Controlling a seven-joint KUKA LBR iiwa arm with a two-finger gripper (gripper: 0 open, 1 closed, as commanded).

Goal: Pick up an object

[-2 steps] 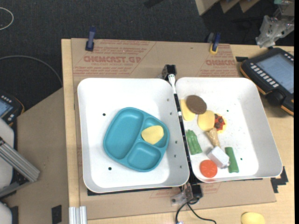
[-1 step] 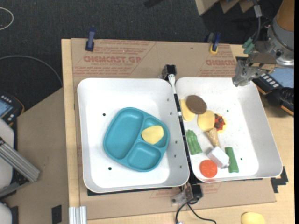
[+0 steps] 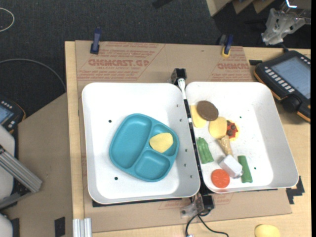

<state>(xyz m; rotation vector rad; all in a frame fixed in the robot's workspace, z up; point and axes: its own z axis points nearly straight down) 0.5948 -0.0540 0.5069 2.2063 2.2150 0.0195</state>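
Cardboard-topped bench (image 3: 148, 58), two white bins (image 3: 98, 181), dark carpet (image 3: 74, 9), claw state cannot tell

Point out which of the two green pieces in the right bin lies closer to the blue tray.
The green piece beside the divider, at the right bin's left edge. The other green piece lies farther right, past the grey block.

Divided tray (image 3: 132, 147) placed in left bin (image 3: 94, 132), one food piece (image 3: 161, 142) in it; remaining items (image 3: 217, 127) clustered in right bin (image 3: 266, 132)
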